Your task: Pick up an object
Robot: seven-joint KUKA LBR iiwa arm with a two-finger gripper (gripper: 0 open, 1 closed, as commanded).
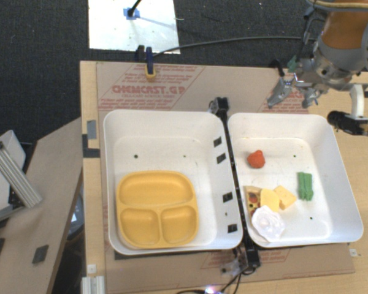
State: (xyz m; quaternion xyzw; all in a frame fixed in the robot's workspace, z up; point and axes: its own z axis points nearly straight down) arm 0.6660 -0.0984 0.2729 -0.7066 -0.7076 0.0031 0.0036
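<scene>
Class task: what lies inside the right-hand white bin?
Inside the right bin: a red piece, green piece, two yellow blocks, a white item. A small patterned thing is partly covered.

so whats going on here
The arm's end effector hangs open above the far rim of the right bin, holding nothing. In that bin lie a red ball, a green block, yellow pieces and a white lump. The left bin holds a yellow tray.

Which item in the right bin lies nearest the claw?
The red ball: it sits alone toward the far wall, closest to the claw; the rest lie nearer the front.
</scene>
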